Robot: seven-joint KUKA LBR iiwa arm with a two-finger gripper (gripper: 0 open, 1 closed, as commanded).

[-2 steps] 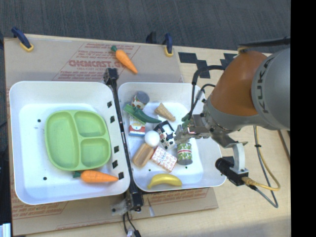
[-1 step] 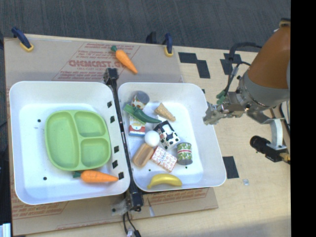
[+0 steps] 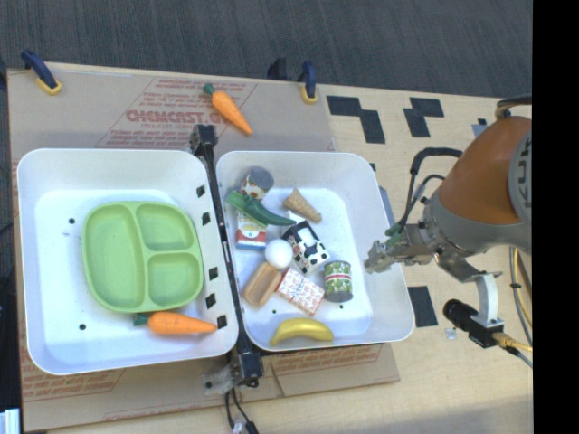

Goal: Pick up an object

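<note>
My gripper [image 3: 375,262] hangs over the right rim of the right shallow white plastic bin [image 3: 384,208], at the end of my grey arm with its orange band [image 3: 493,183], and from this angle I cannot tell how my jaws stand; nothing shows between them. The bench under me is covered with brown printed cardboard [image 3: 172,116], held at the far edge by blue clamps [image 3: 308,81], and beyond it lies dark grey carpet [image 3: 271,12]. In the right bin sit a yellow plastic banana [image 3: 302,331] at the near side, a small green-labelled can [image 3: 337,280], a white egg [image 3: 278,254], a tan bread roll [image 3: 262,283] and an ice-cream cone [image 3: 303,205]. The left white bin [image 3: 41,206] holds a green divided plastic plate [image 3: 143,255] and an orange toy carrot [image 3: 179,325] just near of it. Another orange carrot [image 3: 231,110] lies on the cardboard, far of both bins.
</note>
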